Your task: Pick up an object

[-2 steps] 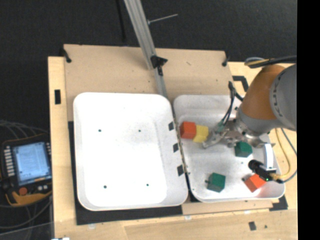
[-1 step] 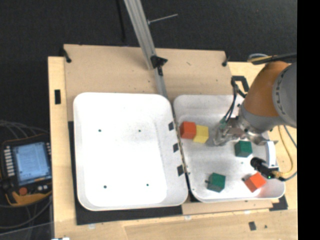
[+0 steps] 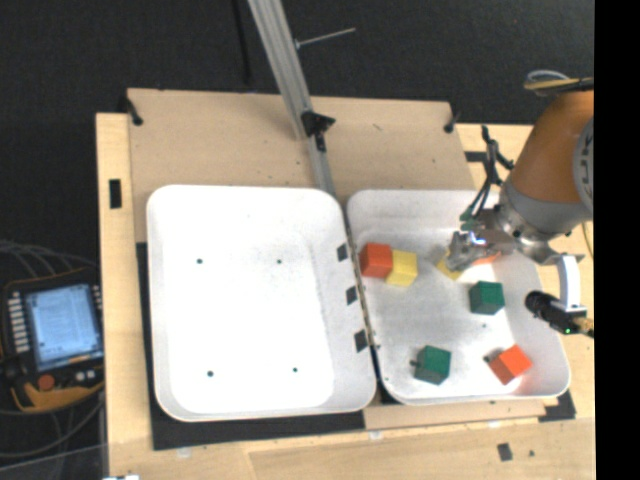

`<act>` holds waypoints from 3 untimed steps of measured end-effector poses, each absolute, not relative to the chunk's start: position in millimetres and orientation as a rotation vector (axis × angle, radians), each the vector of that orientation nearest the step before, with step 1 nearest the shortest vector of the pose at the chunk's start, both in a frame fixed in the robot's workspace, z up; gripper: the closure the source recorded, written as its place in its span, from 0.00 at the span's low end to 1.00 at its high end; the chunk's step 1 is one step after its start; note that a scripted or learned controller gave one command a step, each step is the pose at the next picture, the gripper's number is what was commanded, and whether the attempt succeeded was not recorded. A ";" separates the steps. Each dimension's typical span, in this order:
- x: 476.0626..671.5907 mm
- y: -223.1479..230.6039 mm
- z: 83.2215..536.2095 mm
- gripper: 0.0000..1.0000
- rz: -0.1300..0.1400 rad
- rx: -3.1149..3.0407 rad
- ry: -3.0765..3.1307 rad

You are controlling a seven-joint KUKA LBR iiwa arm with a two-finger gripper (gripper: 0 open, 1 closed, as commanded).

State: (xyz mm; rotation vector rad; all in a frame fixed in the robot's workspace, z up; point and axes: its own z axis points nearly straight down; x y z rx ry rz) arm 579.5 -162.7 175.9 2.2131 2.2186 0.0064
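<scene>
Dark floor surrounds the pale wooden surface (image 3: pixel 250 138), which carries two white bins side by side. From the camera view, the right bin (image 3: pixel 420 208) serves as the landmark: near its left wall an orange block (image 3: pixel 376 260) touches a yellow block (image 3: pixel 403 268); a green block (image 3: pixel 486 297) lies right of centre, another green block (image 3: pixel 432 364) near the front wall, and an orange-red block (image 3: pixel 510 364) in the front right corner. The gripper (image 3: pixel 462 253) hangs low over the bin's middle, beside a small yellow piece (image 3: pixel 447 266); whether the jaws are spread or pressed together cannot be told. To grasp well, the arm should probably centre on that piece and descend squarely before closing. The left bin (image 3: pixel 250 298) lies alongside.
</scene>
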 end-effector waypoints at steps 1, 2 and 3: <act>581.4 -164.4 230.8 1.00 0.006 2.213 2.218; 577.1 -119.2 224.3 1.00 0.000 2.216 2.226; 564.5 -66.9 236.5 1.00 0.004 2.214 2.230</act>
